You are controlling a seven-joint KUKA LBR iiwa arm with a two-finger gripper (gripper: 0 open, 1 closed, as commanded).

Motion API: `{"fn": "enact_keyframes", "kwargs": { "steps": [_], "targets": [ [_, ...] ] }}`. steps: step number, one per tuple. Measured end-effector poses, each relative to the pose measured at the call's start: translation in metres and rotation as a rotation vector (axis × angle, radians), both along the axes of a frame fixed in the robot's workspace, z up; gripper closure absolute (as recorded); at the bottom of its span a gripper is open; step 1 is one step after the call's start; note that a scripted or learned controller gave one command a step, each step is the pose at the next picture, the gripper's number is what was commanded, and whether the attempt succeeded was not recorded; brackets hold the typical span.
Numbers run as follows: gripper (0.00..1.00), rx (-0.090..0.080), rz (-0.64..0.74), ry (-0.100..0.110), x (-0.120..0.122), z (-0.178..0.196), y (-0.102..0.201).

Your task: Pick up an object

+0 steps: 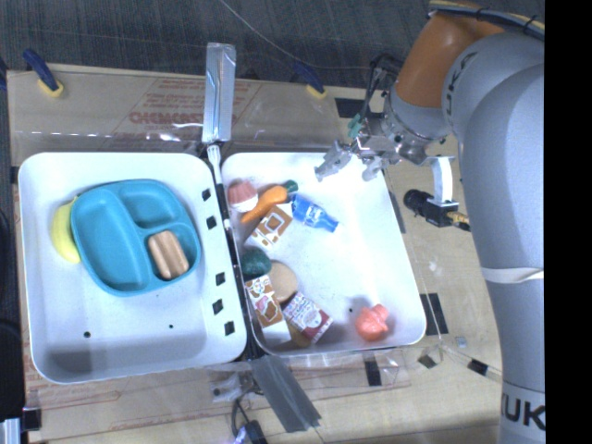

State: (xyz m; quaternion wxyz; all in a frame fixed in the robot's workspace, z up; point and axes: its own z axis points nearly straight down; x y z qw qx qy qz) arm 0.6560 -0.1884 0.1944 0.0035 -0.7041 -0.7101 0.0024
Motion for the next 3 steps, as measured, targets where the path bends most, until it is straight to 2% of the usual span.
{"fn": "enact_keyframes", "kwargs": {
  "steps": [1, 2, 3],
  "targets": [
    [0.00, -0.003, -0.056, -0.014, -0.005, -0.092, 0.003],
    [0.00, 0.000, 0.203, -0.006, 0.001, -0.067, 0.043],
    [0.00, 0.003, 0.509, -0.003, -0.002, -0.080, 0.093]
  ]
}}
